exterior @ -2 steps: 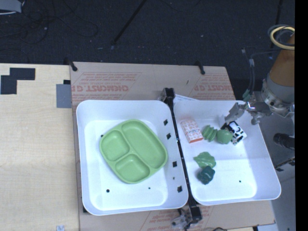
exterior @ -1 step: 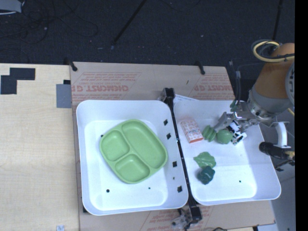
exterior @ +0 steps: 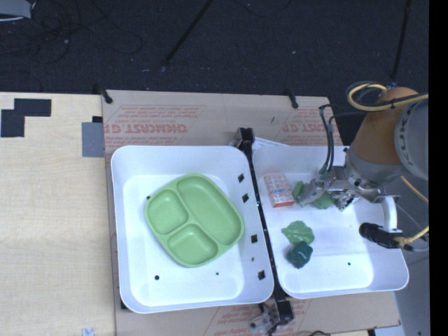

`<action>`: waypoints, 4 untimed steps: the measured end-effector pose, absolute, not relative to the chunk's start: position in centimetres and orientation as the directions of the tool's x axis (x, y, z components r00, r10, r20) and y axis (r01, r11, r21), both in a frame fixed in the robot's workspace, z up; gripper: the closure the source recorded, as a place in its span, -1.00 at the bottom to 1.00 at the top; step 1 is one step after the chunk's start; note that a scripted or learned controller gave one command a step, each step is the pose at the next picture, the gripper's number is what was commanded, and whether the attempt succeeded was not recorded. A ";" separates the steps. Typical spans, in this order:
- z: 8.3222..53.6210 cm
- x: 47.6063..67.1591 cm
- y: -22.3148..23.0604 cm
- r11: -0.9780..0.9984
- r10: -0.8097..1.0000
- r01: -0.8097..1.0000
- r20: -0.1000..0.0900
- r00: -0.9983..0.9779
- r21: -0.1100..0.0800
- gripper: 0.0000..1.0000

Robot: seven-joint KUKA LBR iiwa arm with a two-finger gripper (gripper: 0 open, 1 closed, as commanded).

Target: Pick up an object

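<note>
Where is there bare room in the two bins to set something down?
Right bin: the front floor, below the dark green object and light green piece, is bare. Its back is crowded by the small orange-and-white box and the gripper. Left bin: only strips around the green divided plate, widest along the front.

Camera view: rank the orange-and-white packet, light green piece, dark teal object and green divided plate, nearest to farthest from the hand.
From the hand, in the right bin:
1. Orange-and-white packet, to its left.
2. Light green piece, below it.
3. Dark teal object, lower still.
4. Green divided plate, left bin.
</note>
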State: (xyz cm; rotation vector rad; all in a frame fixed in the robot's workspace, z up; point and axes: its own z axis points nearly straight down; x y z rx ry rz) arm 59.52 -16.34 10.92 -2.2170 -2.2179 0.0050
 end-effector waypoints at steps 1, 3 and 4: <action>10.5 59.9 -16.4 0.000 1.000 1.000 -0.001 0.000 0.007 -1.00; 16.8 60.9 -17.0 0.001 1.000 1.000 -0.001 -0.001 0.003 1.00; 21.1 61.0 -16.9 0.002 1.000 1.000 -0.001 -0.002 0.003 1.00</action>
